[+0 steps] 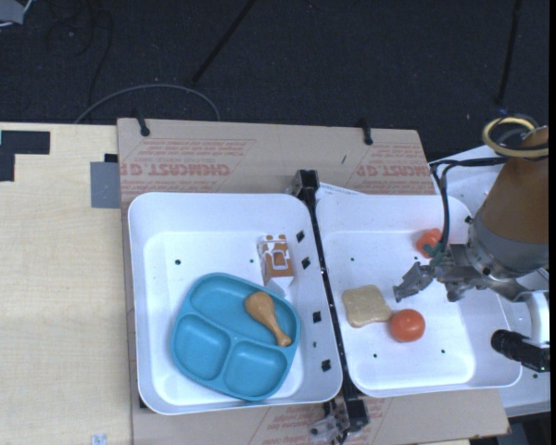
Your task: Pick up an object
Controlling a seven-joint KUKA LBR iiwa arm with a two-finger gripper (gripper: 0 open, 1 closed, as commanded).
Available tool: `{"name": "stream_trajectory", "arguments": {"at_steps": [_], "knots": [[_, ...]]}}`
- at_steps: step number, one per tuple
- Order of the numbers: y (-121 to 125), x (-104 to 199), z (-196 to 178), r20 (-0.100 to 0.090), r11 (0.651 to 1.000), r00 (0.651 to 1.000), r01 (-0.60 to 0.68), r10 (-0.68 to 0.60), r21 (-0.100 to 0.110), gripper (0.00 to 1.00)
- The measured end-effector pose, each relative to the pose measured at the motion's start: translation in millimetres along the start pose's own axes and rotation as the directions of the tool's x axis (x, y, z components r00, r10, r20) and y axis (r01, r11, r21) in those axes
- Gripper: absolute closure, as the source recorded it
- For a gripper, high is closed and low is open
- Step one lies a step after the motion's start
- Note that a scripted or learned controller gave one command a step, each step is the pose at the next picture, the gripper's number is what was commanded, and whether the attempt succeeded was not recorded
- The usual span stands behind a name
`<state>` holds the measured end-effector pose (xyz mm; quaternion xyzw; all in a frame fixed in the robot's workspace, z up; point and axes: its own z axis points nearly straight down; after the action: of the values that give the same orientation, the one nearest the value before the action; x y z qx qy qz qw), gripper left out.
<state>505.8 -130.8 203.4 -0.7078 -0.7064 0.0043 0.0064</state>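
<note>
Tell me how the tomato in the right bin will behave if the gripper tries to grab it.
The tomato looks round and smooth, so it may roll across the bin floor if nudged off-centre. Its glossy skin could slip between the gripper fingers. It is probably a light plastic toy, and it lies beside the bread slice, which might shift too.

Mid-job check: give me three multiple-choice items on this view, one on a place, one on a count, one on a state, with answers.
1. Where is the drumstick?
A. On the blue tray
B. In the right bin
C. On the cardboard

2. How many red-orange round items lie in the right bin?
A. None
B. Two
C. Four

3. How does the gripper stand?
A. Clamped on the drumstick
B. Over the left bin
C. Over the right bin, by the toast

Answers: 1 A, it lies across the tray's compartments. 2 B, one beside the toast, one near the far wall. 3 C, it sits just right of the toast.
</note>
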Motion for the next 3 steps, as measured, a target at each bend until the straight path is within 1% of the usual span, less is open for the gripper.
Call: {"name": "stream_trajectory", "arguments": {"at_steps": [1, 2, 3], "knots": [[2.5, -0.2, -5.5, 0.002, 1.000, 1.000, 0.002, -0.002, -0.011, 0.00], [-6.7, 0.3, 53.6, 0.000, 1.000, 1.000, 0.002, -0.002, -0.006, 0.00], [-4.4, -1.8, 97.5, 0.000, 1.000, 1.000, 0.002, -0.002, -0.008, 0.00]]}}
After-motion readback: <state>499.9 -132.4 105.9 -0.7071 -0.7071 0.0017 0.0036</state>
